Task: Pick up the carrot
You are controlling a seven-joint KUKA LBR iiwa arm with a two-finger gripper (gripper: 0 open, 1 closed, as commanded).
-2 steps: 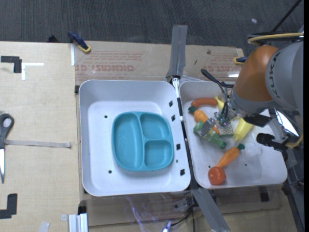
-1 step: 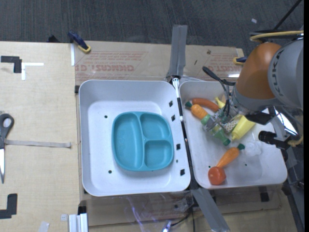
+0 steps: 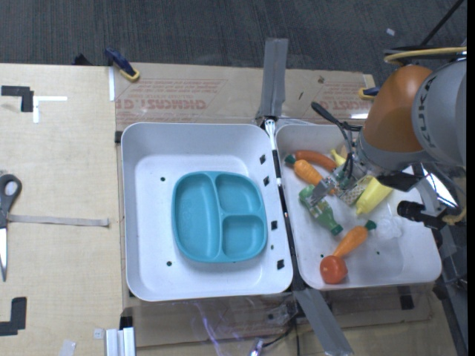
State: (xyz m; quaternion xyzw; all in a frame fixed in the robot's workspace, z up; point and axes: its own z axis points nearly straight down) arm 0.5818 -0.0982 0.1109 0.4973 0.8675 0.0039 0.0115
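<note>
From here I can't make out the gripper [image 3: 335, 186] fingers among the clutter. The arm [image 3: 415, 117] hides the right bin's [image 3: 415, 273] far corner, and the scissors [image 3: 6, 221] run off the left edge.

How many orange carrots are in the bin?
2 look like carrots: one carrot with a green top lies near the right bin's front, one orange piece sits by the divider at the back. More may hide under the arm.
</note>
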